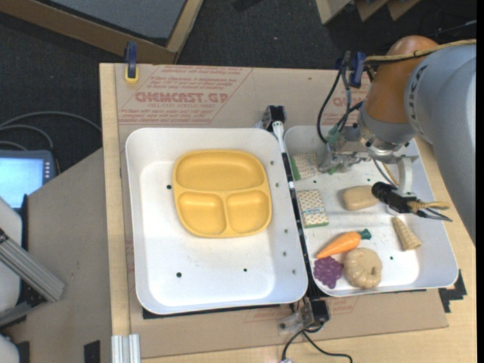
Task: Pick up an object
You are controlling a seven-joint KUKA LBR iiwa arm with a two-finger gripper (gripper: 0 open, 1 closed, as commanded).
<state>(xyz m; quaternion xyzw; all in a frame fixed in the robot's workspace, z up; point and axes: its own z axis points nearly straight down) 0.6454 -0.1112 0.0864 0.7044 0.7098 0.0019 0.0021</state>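
The gripper [333, 161] hangs low in the right bin [435, 267]; its state I cannot tell. Nearby lie a patterned block [311, 206], carrot [338, 243] and pliers [404, 200].

The arm [442, 89] is a thick, rounded body with a smooth pale grey shell, entering over the right bin [431, 274]. An orange band [389, 82] wraps the arm just above the wrist, glossy, with a bright highlight on its upper curve. Below the band sits a grey metal wrist ring [382, 131]. The gripper [333, 161] is small, built of bare metal parts, and sits over the far left corner of the right bin. Thin cables [336, 104], dark and greenish, loop from the wrist toward a blue fitting [349, 68] beyond the bin's far edge.
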